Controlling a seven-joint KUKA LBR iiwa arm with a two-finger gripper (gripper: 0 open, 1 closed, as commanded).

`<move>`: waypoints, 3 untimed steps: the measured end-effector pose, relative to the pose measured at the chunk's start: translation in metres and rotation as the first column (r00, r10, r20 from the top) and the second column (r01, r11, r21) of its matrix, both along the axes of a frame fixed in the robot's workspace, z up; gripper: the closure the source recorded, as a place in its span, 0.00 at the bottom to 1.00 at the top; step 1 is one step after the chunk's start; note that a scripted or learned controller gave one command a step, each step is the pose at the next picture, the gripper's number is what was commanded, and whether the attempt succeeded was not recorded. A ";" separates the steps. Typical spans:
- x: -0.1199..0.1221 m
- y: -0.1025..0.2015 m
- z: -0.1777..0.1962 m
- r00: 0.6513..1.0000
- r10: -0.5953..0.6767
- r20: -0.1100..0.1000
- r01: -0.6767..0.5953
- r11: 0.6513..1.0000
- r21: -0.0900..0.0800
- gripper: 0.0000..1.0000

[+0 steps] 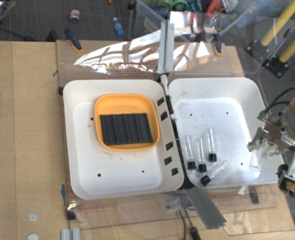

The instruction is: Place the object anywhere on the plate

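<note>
Reaching in from the right edge, gripper (261,151) low over the right bin's (237,91) right rim, seemingly closed around a clear tube (256,160) hanging upright, long axis vertical

Four more clear tubes with black caps (203,156) in the right bin near the divider: three roughly parallel, caps toward the near side, one slanted

One orange plate (127,102) in the left bin (82,134), carrying one dark ribbed block (125,129)

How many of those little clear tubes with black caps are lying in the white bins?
4, all in the right bin near its front left: three side by side, one tilted in front. Another may sit under the gripper.
</note>
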State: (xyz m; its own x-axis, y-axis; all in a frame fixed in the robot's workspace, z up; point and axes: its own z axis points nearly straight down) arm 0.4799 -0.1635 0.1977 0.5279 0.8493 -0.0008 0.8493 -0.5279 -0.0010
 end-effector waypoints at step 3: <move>0.132 -0.048 -0.001 0.945 0.326 0.004 -0.326 0.945 -0.004 0.00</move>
State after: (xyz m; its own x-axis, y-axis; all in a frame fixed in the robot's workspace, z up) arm 0.6124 -0.2112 0.1965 0.2218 0.9751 -0.0021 0.9751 -0.2218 0.0045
